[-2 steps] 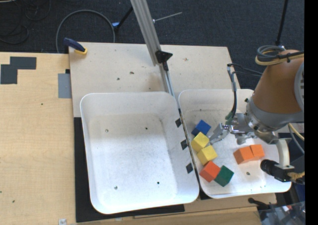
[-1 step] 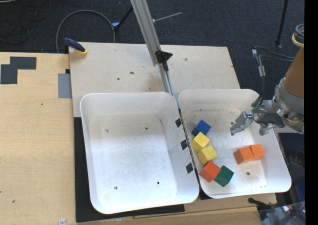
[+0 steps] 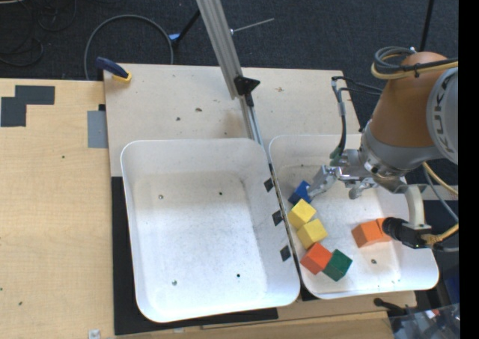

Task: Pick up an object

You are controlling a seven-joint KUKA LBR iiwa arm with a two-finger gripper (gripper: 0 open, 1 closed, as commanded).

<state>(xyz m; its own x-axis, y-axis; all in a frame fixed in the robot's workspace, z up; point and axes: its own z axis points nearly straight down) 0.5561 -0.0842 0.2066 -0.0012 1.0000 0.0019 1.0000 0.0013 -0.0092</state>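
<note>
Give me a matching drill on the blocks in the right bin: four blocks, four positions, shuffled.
Blocks:
1. blue block
2. green block
3. orange block
4. red block

Positions:
A. off on its own, toward the bin's right side
B. farthest up the row along the divider, nearest the pincer
C. at the row's lower end, left of the green one
D. lowest of all, touching the red one's right side

Pairs: 1-B, 2-D, 3-A, 4-C

The arm (image 3: 419, 113) hides the right bin's (image 3: 389, 281) far right corner.
</note>
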